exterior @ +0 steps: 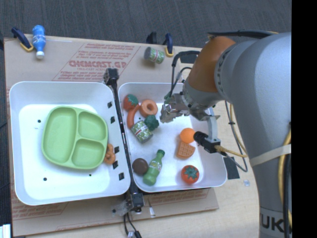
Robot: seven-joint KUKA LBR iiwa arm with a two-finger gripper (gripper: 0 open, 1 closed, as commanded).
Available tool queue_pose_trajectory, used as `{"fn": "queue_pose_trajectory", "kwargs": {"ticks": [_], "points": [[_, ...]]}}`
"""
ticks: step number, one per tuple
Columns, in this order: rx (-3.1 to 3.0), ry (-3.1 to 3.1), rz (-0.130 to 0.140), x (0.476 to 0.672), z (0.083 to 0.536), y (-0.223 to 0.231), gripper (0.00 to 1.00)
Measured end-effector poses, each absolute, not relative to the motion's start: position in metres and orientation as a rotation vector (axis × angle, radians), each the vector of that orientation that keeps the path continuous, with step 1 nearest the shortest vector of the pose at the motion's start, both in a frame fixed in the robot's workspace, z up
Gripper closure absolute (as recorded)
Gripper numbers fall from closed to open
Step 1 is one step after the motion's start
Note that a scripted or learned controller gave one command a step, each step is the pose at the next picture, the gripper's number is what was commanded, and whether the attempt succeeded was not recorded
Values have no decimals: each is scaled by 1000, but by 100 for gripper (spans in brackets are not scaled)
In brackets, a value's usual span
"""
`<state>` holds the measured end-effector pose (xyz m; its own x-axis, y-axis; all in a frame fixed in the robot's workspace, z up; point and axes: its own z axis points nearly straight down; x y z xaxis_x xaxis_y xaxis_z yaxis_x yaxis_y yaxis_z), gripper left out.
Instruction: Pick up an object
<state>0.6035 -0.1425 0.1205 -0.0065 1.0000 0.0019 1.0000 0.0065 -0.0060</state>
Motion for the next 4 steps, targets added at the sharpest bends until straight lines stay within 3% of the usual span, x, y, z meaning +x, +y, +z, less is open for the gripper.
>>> {"fn": "queue_pose_trajectory", "kwargs": {"ticks": [2,3,4], "points": [[-2202,-2231,5,604,141,-142,100],[-2202,-2231,5,604,141,-142,0],[-2210,-2229,3,527,192,-70,0]]}}
